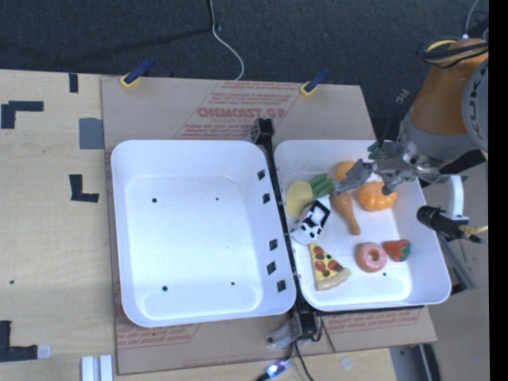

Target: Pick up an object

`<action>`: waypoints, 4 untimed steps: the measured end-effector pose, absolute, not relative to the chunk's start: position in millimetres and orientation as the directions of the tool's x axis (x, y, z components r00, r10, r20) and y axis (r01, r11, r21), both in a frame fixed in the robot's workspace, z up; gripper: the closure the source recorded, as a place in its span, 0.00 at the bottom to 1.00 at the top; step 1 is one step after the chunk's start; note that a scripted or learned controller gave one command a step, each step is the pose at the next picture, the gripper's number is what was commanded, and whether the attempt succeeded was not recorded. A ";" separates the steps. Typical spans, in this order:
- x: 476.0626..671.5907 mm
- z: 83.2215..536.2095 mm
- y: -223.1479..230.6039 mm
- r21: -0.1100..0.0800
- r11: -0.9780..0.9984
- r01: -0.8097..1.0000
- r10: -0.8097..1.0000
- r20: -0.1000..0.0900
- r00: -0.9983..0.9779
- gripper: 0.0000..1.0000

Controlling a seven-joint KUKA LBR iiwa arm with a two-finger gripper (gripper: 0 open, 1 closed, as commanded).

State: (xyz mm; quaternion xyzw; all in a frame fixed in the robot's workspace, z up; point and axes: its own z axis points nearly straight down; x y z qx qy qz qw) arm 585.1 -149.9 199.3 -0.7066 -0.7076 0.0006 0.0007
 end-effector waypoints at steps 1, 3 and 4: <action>672.1 131.4 -162.5 0.005 0.005 1.000 1.000 -0.002 -0.005 0.00; 627.6 94.0 -111.0 -0.002 0.003 1.000 1.000 0.000 -0.003 1.00; 627.3 93.4 -111.0 -0.003 0.003 1.000 1.000 0.000 -0.003 0.00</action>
